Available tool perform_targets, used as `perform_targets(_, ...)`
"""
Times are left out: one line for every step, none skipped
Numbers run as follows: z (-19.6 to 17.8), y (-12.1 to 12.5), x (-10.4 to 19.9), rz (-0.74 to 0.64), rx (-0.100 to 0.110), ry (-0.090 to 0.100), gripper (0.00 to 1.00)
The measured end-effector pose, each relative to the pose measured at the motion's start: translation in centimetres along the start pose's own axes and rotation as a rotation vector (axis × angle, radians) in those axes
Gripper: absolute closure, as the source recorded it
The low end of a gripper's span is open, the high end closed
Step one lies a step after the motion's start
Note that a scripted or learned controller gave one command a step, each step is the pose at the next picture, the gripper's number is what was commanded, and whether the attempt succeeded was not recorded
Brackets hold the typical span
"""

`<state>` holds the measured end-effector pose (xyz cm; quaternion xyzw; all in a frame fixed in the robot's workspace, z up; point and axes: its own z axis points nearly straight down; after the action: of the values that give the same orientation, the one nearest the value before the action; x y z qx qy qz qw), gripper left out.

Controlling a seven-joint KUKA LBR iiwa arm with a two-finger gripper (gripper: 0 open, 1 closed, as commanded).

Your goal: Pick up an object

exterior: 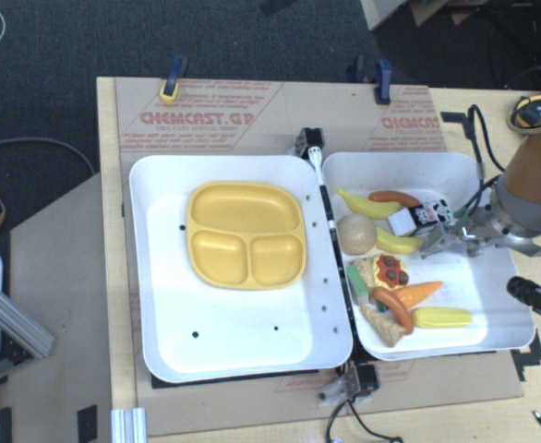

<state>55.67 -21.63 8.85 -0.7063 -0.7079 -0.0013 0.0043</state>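
The claw [432, 238] reaches into the right bin [455, 169] from the right; whether it is spread or pinching anything cannot be told. Its tip sits beside a yellow banana [395, 242], near the round beige ball [356, 234]. The pizza slice [386, 271], carrot [416, 293] and corn cob [443, 317] lie below the banana. A yellow divided plate [246, 234] rests in the left bin [160, 275].

Grey arm [520, 212] — orange band, black cable looping above.
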Motion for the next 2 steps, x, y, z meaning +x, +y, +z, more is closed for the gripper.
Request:
perform_targets(-1.2, 0.0, -0.1, 0.001, -0.004, -0.005, 1.0)
perform_targets(-7.3, -0.6, -0.5, 0.003, -0.01, -0.011, 1.0)
